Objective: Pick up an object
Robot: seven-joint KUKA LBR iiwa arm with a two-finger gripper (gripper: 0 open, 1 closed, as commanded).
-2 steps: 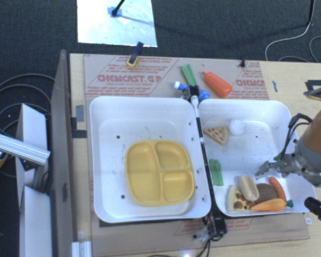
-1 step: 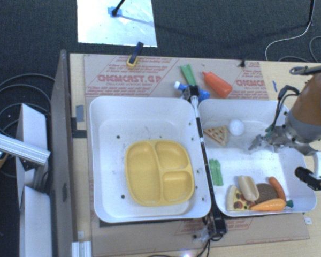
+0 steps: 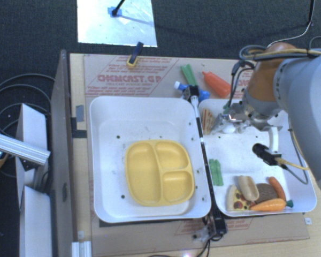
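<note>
Toy food lies heaped at the right bin's near corner, the carrot lengthwise along the front wall, well apart from the gripper at the bin's far end.

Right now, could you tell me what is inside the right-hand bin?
In the right bin: green sticks, a pizza slice, a hot dog, two carrots and a waffle-like piece. The arm covers the far corner, so anything beneath it is hidden.
</note>
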